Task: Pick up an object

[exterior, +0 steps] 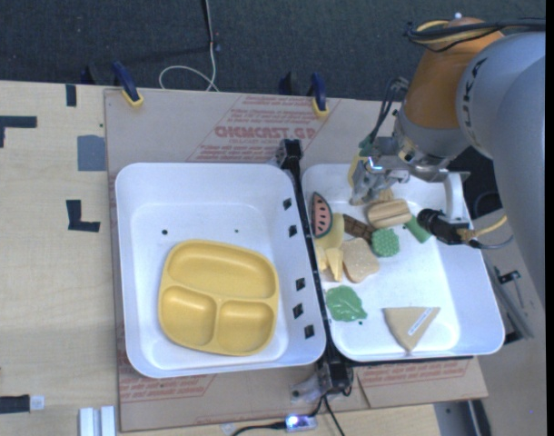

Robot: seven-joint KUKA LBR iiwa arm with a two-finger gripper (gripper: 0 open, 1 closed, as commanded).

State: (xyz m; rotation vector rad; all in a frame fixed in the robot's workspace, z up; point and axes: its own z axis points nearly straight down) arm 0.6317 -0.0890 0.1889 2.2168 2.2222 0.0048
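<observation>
Red print runs across the brown cardboard sheet (250, 130) that lies under the two bins. The large line, seen upside down from the camera, appears to read "CHEMCAST GP", though the letters are soft and the last few are partly cut off by the bin edge. A smaller line of red print sits just above it and is too blurred to read. More faint red print shows on the cardboard along the near edge, below the bins, also unreadable.
</observation>
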